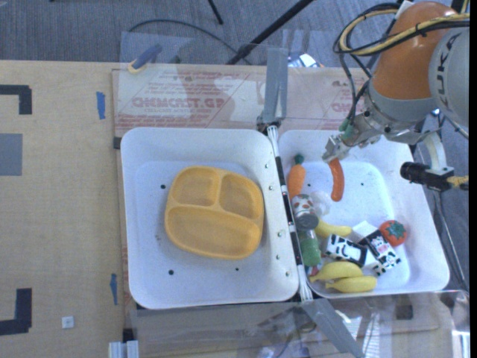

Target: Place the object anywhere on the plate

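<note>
A yellow divided plate (215,211) lies in the left white bin (141,222) with nothing on it. My gripper (337,146) hangs over the back of the right bin (425,222), under the orange wrist band. Directly below its tip a red sausage (337,180) stands lengthwise, its upper end very close to the gripper. Whether the two touch is unclear. An orange carrot (297,179) lies just left of the sausage, next to the wall between the bins.
The front of the right bin is crowded: two bananas (346,277), a red tomato (393,232), a black-and-white patterned toy (359,250), a green bottle (310,246) and a small can (304,206). A metal divider (287,222) separates the bins. A black cable fitting (421,174) sticks out right of the gripper.
</note>
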You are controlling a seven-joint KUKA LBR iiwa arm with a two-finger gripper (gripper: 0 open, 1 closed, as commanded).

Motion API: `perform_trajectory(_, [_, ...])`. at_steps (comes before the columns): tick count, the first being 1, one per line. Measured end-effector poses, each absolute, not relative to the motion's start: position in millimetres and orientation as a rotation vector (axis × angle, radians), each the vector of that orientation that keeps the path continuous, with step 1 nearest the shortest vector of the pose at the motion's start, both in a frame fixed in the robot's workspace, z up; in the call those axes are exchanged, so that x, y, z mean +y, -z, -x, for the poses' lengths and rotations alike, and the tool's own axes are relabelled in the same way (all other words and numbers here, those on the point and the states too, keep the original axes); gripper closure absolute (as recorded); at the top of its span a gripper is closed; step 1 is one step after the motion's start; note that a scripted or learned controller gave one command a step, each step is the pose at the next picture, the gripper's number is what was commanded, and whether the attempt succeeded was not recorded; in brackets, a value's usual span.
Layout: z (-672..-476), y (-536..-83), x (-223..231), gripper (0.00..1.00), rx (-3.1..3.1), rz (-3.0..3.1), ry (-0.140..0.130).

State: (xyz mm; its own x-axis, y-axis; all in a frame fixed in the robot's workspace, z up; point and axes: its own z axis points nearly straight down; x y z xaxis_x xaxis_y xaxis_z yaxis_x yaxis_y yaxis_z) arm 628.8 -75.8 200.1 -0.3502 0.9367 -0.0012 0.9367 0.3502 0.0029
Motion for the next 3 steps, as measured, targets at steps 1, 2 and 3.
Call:
perform_trajectory(1, [-658.8,-227,3,1.0,2.685,-1.622,-0.004])
perform_trajectory(2, [-636.8,-194,35,1.0,2.56,-1.825,0.001])
perform_trajectory(3, [-636.9,-195,35,0.0,2.559,-1.824,0.0])
